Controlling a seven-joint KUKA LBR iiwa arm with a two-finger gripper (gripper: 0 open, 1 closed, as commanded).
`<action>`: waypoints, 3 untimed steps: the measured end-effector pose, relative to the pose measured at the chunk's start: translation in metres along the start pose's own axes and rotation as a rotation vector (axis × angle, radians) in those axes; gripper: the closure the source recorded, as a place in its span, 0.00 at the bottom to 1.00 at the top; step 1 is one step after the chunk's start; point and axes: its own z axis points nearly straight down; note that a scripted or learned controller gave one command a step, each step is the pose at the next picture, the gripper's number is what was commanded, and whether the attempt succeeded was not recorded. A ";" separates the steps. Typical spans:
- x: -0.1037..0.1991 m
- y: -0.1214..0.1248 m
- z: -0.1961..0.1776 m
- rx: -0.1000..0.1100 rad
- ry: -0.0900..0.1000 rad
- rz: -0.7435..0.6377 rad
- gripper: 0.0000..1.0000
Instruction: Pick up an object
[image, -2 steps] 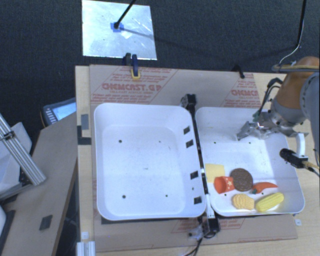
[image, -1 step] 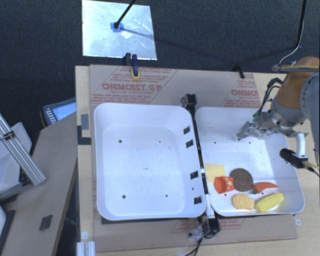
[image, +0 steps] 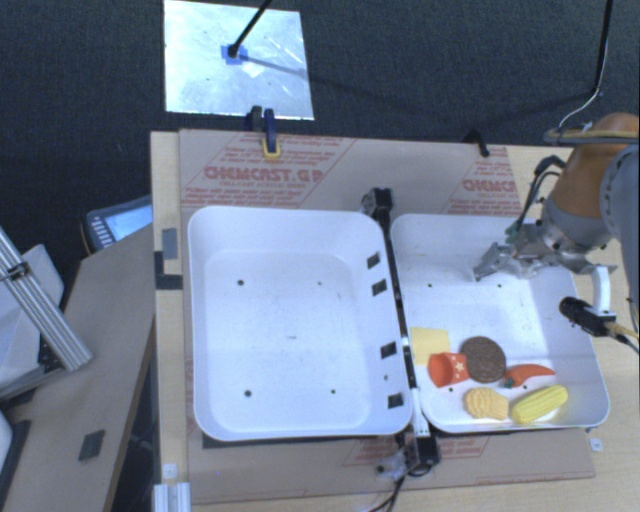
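The left bin holds nothing to grasp, so the work lies in the right bin, where the toy foods huddle in its near corner — yellow slab, red piece, brown disc, corn. The end effector hovers well apart from them near the far edge; whether it is parted I cannot tell, and nothing visible is in it.

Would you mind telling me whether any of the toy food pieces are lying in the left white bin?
No, the yellow corn cob, brown round patty and the rest lie in the right white bin.
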 end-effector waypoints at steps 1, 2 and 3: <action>0.000 0.001 -0.012 -0.004 -0.002 -0.003 1.00; 0.060 0.016 -0.076 -0.006 0.002 -0.004 1.00; 0.125 0.023 -0.138 -0.007 0.003 -0.006 1.00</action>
